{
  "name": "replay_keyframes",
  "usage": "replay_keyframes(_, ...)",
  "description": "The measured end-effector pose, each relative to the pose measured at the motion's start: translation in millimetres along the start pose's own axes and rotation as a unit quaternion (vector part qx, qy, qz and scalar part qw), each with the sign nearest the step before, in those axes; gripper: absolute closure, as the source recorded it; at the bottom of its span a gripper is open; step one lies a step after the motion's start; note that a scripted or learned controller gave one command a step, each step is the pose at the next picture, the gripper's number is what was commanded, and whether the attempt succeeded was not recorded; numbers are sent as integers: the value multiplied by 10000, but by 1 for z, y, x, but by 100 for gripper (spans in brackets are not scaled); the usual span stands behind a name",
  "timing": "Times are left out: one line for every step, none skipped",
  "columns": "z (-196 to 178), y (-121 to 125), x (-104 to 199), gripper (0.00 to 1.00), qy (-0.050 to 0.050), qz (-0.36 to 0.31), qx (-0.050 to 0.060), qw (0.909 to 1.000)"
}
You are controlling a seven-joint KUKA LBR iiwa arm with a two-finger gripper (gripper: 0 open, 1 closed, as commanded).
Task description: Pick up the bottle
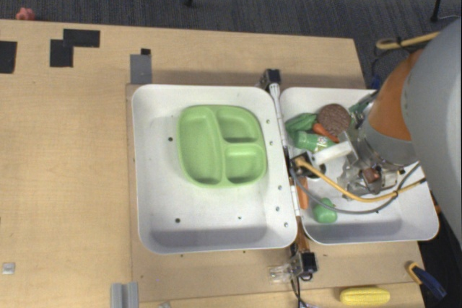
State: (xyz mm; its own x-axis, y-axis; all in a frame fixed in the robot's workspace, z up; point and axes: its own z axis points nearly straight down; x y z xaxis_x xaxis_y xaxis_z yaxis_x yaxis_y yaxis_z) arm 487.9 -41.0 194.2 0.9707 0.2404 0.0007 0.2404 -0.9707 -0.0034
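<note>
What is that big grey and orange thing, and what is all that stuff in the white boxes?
That is a robot arm, seen by a camera looking down from above. It reaches in from the right. Its gripper, a hand with two fingers, is low in the right bin, among small jumbled things, one green and white that may be the bottle it should pick up. I cannot tell if it holds anything. The left bin has a green tray with compartments.
</note>
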Motion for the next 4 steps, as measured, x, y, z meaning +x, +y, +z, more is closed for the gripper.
replay_keyframes(-30,6,-2,100,2,177,-12,9998)
replay_keyframes(-21,-87,20,100,-9,-189,-2,9998)
replay_keyframes(-71,-69,16,100,2,-2341,-16,9722)
replay_keyframes(-43,-51,12,100,-10,-2946,-13,9556)
